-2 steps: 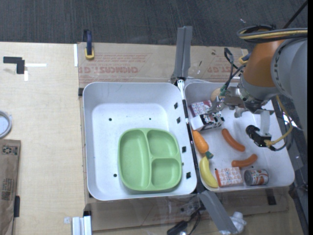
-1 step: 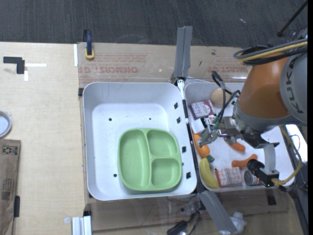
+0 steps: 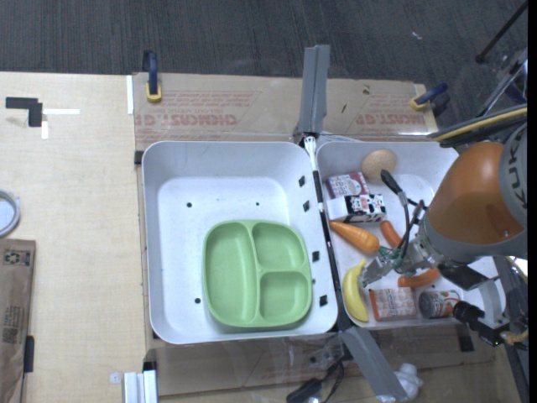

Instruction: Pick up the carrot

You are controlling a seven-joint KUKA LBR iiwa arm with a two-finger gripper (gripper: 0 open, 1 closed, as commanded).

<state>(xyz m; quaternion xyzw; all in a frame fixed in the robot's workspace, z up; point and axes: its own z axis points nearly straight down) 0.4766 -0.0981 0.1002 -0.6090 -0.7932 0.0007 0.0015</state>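
Note:
The carrot (image 3: pixel 354 235) lies in the right bin (image 3: pixel 336 154), left of middle, with its tip pointing up-left. It is orange and rests free on the bin floor. My gripper (image 3: pixel 382 267) hangs low over the bin, just down and right of the carrot and next to a yellow banana (image 3: pixel 355 294). Two smaller orange pieces (image 3: pixel 390 232) (image 3: pixel 417 279) lie either side of the gripper. The grey arm with its orange band (image 3: pixel 474 196) covers the bin's right part.
The left bin (image 3: pixel 168 225) holds a green divided plate (image 3: pixel 256 273). The right bin also holds a tan round item (image 3: pixel 379 161), a pink box (image 3: pixel 346 184), a black-and-white carton (image 3: pixel 366 206), a red packet (image 3: pixel 392 303) and a can (image 3: pixel 436 304).

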